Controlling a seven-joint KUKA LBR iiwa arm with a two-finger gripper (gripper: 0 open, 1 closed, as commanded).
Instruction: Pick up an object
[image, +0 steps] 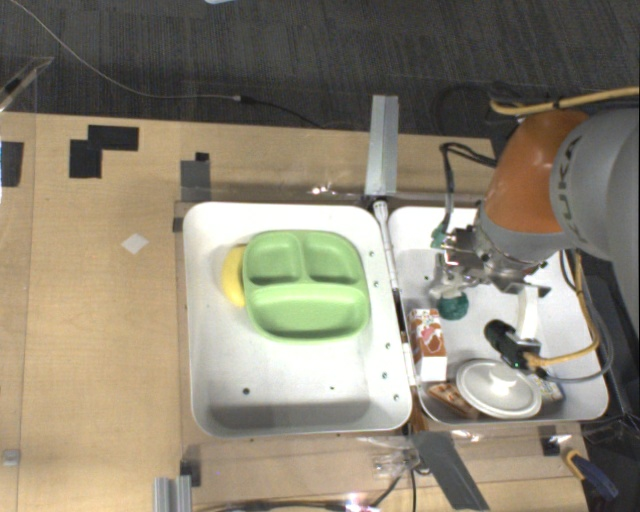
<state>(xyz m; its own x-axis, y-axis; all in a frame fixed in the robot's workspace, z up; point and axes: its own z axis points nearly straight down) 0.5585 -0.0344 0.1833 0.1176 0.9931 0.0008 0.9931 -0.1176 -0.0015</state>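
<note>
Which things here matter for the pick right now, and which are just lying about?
In play: claw over the right bin; teal object beneath it; small carton; white bowl.

Lying about: green divided tray and yellow item in the left bin.

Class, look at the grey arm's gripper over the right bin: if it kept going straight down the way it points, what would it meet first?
Most likely the small teal round object directly under the gripper, then the right white bin's floor. Depth is hard to judge from this slanted view, so contact may already be close.
</note>
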